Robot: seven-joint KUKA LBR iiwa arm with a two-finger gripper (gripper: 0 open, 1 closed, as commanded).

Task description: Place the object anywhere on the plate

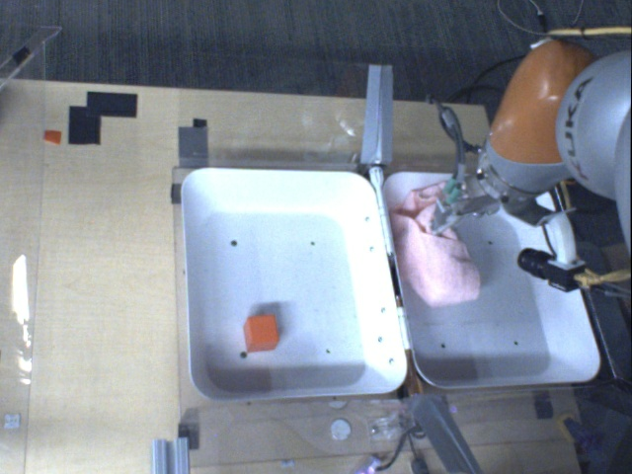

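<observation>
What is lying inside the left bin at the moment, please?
Inside the left bin lies one orange block, near its front left corner, on bare white floor with a few small dark dots. Nothing covers it.

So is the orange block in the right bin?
No, the orange block lies in the left bin, while the right bin holds a pink cloth.

Arm reaches in from right — gripper [446, 208] low, angled leftward

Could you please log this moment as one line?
arm: over right bin | gripper: at pink cloth | block: left bin
</observation>
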